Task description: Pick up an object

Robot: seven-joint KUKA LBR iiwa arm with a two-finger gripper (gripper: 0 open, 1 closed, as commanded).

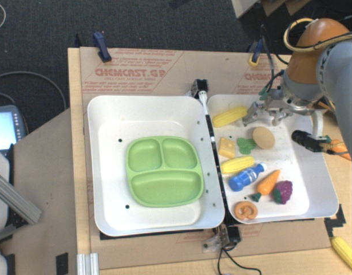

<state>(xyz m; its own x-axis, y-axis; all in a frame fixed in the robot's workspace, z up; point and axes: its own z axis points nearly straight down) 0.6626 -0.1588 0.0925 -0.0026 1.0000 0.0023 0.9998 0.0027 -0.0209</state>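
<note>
Pretzel [246, 210] nearest; egg [263, 137] just below gripper [266, 112], grip state indiscernible.

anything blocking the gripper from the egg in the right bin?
Nothing visible does. The gripper sits at the far side of the right bin, and the tan egg lies just in front of it with bare bin floor between. The green piece touches the egg's left side, which could crowd a finger.

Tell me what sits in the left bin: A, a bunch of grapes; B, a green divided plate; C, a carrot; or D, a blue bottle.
B: the green divided plate lies in the left bin, while the toy foods lie in the right bin.
</note>
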